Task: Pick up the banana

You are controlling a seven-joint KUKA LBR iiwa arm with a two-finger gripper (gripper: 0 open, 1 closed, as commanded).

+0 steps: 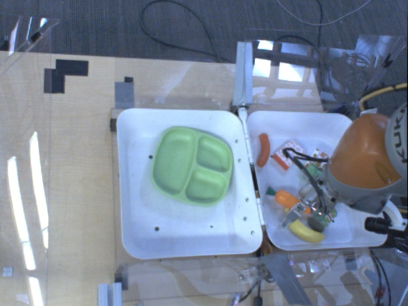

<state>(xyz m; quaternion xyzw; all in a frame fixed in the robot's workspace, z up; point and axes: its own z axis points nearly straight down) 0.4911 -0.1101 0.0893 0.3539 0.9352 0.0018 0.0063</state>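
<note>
The yellow banana lies near the front edge of the right bin, curved and on its side. My gripper hangs right over it, with its tip just above the banana's upper side. I cannot tell whether it touches the fruit. The arm's orange band covers much of the bin's right half.
An orange carrot lies just left of the gripper. A red sausage and a red-and-white packet sit further back. A green divided plate rests in the left bin. Black cables run along the wrist.
</note>
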